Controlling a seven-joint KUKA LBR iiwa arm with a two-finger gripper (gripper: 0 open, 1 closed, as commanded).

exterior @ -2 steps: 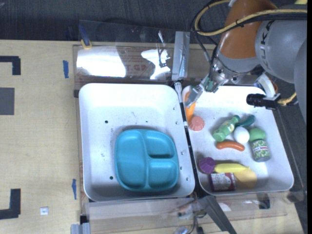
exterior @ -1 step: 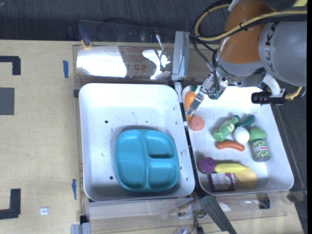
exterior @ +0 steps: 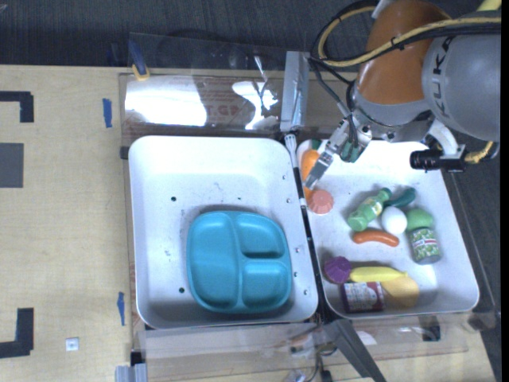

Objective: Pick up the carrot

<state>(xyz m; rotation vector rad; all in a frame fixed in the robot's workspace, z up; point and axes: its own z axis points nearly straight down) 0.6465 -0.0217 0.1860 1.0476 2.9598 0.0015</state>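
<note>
The grey arm's two-finger tool hangs at the right-hand white bin's upper-left corner; whether it is open cannot be told. The small orange carrot lies just left of its tip, against the dividing wall, long axis running up-down, above a pinkish round slice.

Bench top: pale wood grain, left of the bins.
Markings: black corner brackets and short blue tape strips on the wood.
Floor: dark grey, along the top.
Clear panel: behind the left bin, with bright glare.
Light: strong from overhead, washing out the white surfaces.
</note>
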